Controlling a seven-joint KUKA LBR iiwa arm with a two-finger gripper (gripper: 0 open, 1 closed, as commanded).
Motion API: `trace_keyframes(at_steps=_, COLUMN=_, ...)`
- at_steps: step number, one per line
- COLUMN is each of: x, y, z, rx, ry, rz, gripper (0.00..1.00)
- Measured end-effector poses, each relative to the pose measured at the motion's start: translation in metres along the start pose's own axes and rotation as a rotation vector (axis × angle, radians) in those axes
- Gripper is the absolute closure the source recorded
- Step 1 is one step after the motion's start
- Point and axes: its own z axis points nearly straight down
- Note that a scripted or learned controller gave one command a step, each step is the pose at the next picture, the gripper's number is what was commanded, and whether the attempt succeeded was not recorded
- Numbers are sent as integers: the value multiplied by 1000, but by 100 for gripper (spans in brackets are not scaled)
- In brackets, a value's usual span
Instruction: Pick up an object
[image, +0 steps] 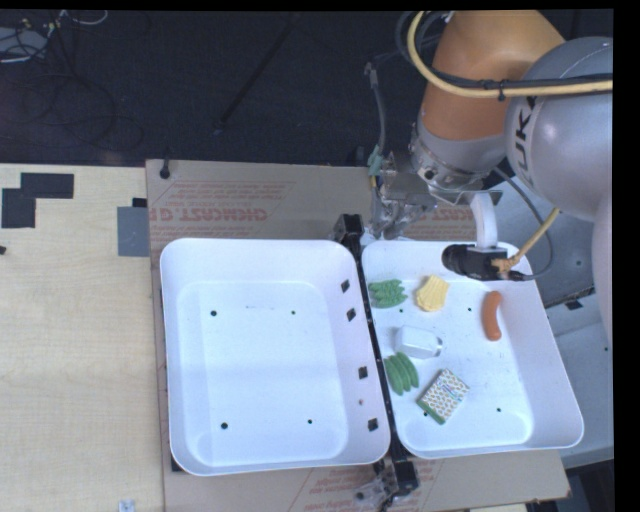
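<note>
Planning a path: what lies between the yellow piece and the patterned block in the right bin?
A small white object, about midway between the yellow piece and the patterned block, as the camera view shows.

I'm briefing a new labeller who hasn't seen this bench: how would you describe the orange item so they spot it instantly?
Look in the right bin of the two white ones. Near its right wall lies an orange sausage shape, apart from the rest. It is the only orange piece; the yellow chunk to its left is blocky.
</note>
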Motion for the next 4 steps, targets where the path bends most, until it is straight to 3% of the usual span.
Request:
trace_keyframes(at_steps=1, x=90, y=-33, z=-84, rx=-9, ry=2, rz=-5, gripper=100)
trace_keyframes(at_steps=2, x=94, y=1, z=7, rx=1, ry=-2, rz=2, gripper=100)
trace_keyframes(at_steps=3, x=111, y=1, z=-101, rx=-13, ry=1, rz=0, gripper=100)
trace_keyframes(at_steps=4, x=118, y=-44, z=26, rx=11, ry=-4, rz=5, gripper=100)
